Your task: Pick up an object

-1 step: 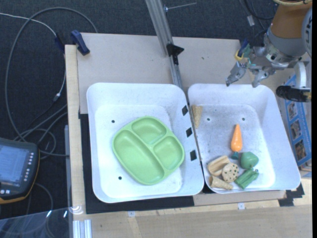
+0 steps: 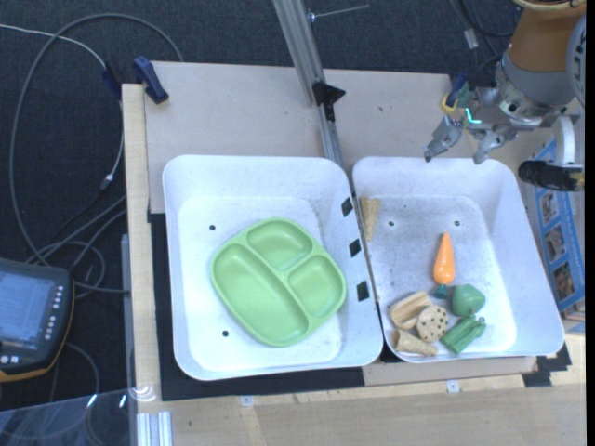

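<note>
The claw hangs at the upper right of the frame, over the far rim of the right bin, its two fingers spread apart and nothing between them. That reads like a ready stance, high and released, so it can drop onto a target without knocking anything aside. No pick has happened yet, by the look of it.

Down in the right bin, the candidates crowd the lower right corner. A toy carrot lies on its own, a little above the rest, tip pointing up the frame. Just below it sits a green pepper-like piece, with another green vegetable beneath that. To their left, a round cookie touches two tan bread-like pieces. Up at the bin's left wall rests a pale cone-shaped item, well apart from the pile.

The left bin carries a green divided plate, three compartments, all bare.

My call: the carrot is the easiest grab, standing clear of its neighbours. The clustered pieces risk a clumsy pinch.
</note>
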### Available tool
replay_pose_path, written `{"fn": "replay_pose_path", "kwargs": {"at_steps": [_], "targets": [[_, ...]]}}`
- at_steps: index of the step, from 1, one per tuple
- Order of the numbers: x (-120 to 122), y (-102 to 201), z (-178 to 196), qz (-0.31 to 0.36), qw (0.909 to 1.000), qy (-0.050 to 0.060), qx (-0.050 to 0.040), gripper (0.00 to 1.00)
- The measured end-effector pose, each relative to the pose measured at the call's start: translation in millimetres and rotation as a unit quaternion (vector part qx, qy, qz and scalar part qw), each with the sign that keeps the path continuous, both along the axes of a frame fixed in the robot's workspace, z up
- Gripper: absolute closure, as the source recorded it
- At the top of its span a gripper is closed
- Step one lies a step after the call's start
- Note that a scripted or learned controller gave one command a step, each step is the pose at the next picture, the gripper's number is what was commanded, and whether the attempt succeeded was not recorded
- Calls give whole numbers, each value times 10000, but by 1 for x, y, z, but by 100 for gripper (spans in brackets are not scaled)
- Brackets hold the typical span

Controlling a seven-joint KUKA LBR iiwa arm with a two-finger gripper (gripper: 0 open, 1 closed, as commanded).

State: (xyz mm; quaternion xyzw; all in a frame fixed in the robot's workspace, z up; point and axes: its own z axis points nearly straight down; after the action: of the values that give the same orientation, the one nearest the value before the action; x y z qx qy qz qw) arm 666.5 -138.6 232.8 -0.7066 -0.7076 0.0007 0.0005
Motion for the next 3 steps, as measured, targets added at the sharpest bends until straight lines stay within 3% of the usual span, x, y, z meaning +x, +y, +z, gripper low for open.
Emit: {"fn": "replay_pose_path", "kwargs": {"at_steps": [2, 3], "targets": [[1, 2, -126, 1, 10000, 34, 9, 0], [1, 3, -141, 2, 10000, 12, 2, 0]]}}
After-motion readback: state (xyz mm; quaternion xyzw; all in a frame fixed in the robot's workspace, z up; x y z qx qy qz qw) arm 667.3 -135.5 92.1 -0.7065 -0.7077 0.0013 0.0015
